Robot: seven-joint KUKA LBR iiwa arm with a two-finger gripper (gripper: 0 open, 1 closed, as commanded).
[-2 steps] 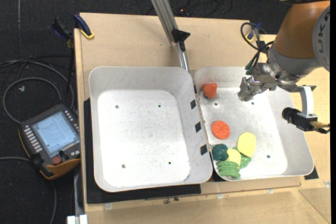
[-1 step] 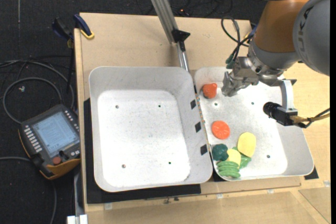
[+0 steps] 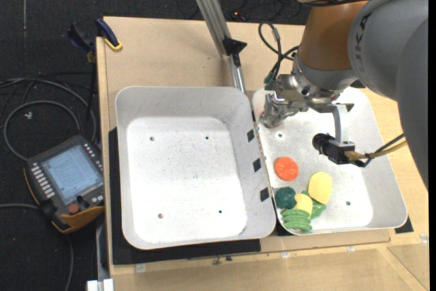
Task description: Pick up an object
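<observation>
End effector (image 3: 274,114) sits low near the right bin's (image 3: 381,167) back left corner, well apart from my toys (image 3: 300,195); grip state I cannot tell.

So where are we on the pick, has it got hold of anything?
Nothing looks picked yet. The orange disc, yellow piece and green pieces all lie on the floor of the right bin. In hand: the gripper sits low at that bin's far left corner, apart from the objects, with nothing visible between its fingers. Left: reach one, close, lift.
</observation>
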